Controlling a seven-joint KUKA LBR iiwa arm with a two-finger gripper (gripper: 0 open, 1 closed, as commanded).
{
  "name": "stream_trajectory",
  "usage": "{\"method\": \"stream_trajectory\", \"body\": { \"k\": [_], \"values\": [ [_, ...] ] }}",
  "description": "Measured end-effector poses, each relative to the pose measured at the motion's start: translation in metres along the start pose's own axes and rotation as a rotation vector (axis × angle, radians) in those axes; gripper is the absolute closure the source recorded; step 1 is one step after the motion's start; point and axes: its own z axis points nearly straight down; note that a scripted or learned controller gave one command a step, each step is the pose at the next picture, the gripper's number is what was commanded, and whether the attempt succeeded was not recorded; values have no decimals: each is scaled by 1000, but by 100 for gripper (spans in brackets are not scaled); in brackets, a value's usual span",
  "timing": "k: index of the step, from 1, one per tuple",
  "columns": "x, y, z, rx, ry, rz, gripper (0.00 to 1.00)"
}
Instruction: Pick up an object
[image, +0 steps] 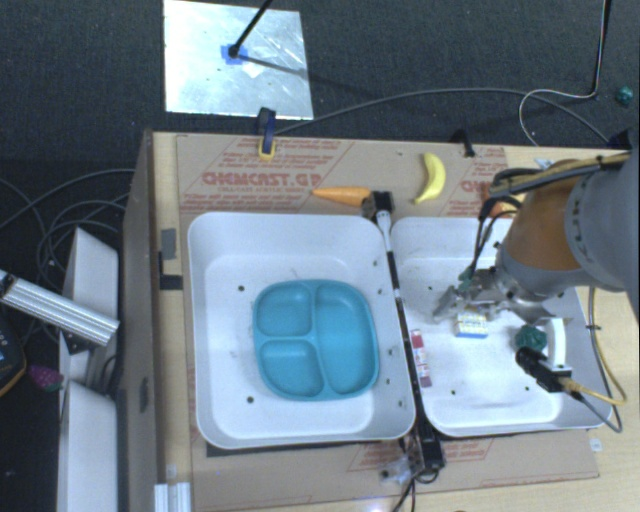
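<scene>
**Low in the right bin, beside the box**

My gripper (455, 302) is down in the right bin (500, 420), in its upper left part, near the wall it shares with the left bin (228, 262). I cannot tell whether it is spread or pressed together; from this slant the metal at its tip reads as one pale cluster. Nothing can be seen pinched in it.

The box (472, 326), small and white with a blue edge, lies on the bin floor just beside my gripper, on the near side of it. I cannot tell whether the two touch. A packet (420, 358), red and white, lies further toward the front, close against the shared wall and apart from the box.

My arm (585, 225) comes in over the right rim, the orange band above the bin's far right corner.

The left bin holds a blue plate (315, 335) with three compartments, flat at the middle of the floor, clear of all four walls.

Both bins sit on a cardboard sheet (300, 165) printed in red. On it, beyond the bins, a carrot (338, 196) lies by the far rim of the left bin, and a banana (432, 178) lies beyond the far left corner of the right bin.
</scene>
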Motion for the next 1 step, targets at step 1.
{"method": "stream_trajectory", "body": {
  "k": [1],
  "values": [
    [-1, 1, -11, -3, -1, 0, 100]
  ]
}}
